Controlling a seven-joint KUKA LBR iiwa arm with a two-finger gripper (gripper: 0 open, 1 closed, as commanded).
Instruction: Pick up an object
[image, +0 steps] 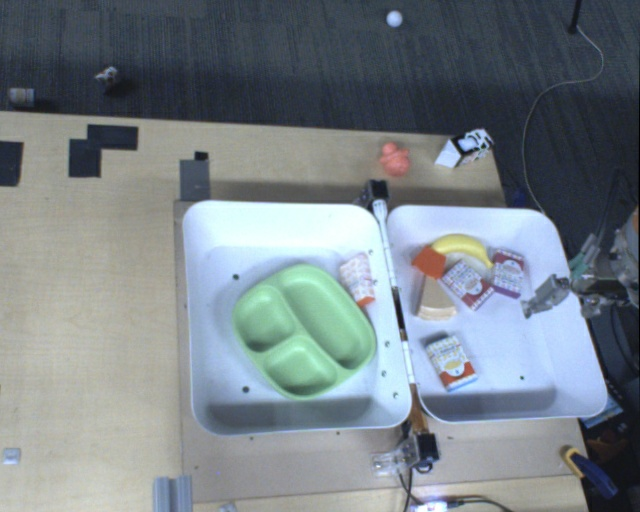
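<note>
The right bin (560, 385) holds a yellow banana (460, 246), an orange-red block (429, 262), two red-and-white packets (467, 283) (507, 273), a beige wedge (435, 300) and a small printed box (451, 361). My gripper (566, 277) hangs over the right rim of this bin, to the right of the packets. It is open, with nothing between its fingers. One grey fingertip (545, 296) points left and down toward the bin floor.
The left bin (215, 250) holds a green divided plate (303, 328) and a small packet (357, 277) by the divider. On the bench behind the bins lie a pink lump (395, 158) and a black-and-white box (465, 148). A cable runs at far right.
</note>
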